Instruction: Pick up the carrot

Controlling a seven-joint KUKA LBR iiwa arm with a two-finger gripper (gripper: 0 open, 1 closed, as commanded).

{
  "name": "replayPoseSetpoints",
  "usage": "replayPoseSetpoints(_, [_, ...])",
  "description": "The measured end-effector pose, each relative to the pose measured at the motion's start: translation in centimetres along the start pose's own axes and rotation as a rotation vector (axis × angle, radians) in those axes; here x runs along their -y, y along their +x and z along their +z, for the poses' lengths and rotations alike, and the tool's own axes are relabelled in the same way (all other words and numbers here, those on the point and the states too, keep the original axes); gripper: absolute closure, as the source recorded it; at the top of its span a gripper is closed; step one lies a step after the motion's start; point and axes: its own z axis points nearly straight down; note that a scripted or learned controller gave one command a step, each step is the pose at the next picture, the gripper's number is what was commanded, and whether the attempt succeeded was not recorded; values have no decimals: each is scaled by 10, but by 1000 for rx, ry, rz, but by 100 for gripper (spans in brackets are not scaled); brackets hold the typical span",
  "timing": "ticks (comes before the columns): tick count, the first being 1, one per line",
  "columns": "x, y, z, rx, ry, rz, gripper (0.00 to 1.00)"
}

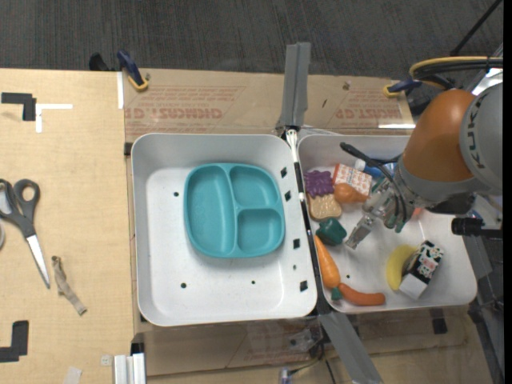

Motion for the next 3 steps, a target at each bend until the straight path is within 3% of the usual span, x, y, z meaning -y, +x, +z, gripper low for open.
replayPoseSetpoints(1, [36, -23, 0, 0, 1, 368, 0])
replayPoseSetpoints(2, [-45, -35, 1, -1, 5, 937, 0])
replayPoseSetpoints(3, [-46, -35, -8, 1, 7, 931, 100])
